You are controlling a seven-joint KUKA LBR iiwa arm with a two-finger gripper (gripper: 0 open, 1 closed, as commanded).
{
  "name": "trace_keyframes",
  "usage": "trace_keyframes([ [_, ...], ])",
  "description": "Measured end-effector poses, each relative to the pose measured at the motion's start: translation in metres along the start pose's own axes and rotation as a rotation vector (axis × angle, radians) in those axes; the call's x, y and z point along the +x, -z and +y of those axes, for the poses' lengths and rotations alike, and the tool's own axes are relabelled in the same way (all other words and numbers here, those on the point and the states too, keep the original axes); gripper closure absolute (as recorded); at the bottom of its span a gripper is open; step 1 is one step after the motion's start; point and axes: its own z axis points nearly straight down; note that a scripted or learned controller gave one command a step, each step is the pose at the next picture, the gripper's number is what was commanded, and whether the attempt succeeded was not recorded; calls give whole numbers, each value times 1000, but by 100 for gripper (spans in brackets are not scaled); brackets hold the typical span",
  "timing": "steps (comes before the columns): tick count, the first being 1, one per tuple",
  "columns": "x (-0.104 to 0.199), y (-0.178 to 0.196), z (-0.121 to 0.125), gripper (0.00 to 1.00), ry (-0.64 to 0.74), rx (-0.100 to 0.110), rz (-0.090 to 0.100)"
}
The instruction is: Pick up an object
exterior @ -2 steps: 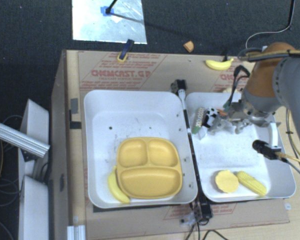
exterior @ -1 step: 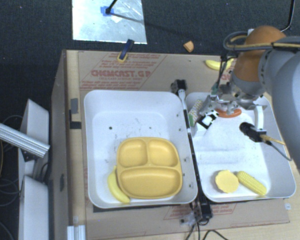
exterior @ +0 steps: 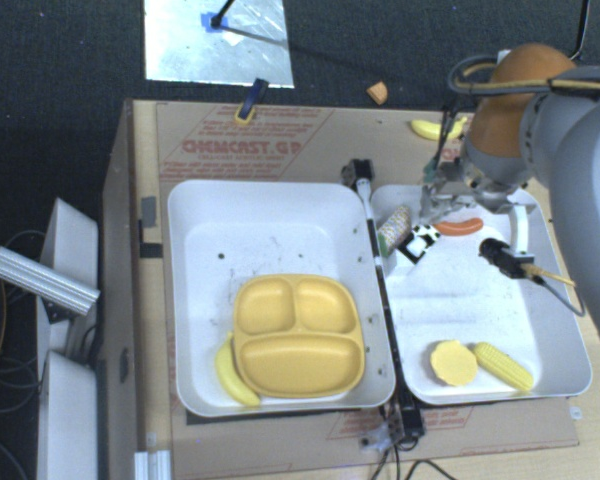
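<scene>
Gripper is low over the back of the right bin, near the back-left corner. Can't tell from this angle how far it's open or whether it has hold of anything; the wrist blocks the view.

Best guess at the target is the sausage, flat on the bin floor just beside the gripper on the arm's side. Not certain of that.

Risks as I see them:
- Crowded corner. A black-and-white block sits just on the other side of the gripper, and a speckled green-brown piece lies next to that, against the wall between the bins. A slightly off descent could nudge one of these, or grab the wrong thing.
- The sausage is round and lies low. A squeeze above its middle would probably make it roll or squirt out sideways.
- A grab near one end could let it pivot and drop on the lift.
- The back wall is close, so there's little room to correct.

Sausage look: short, orange-red, smooth, slightly curved, with its long axis running across the bin. Likely a light toy.

The corn cob and yellow disc at the front are well apart from all this.
</scene>
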Motion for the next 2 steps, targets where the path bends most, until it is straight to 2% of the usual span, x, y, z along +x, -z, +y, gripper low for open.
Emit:
trace_keyframes([
  [1, 0, 0, 0, 0, 0, 1, 0],
  [2, -73, -39, -12, 0, -4, 15, 1],
])
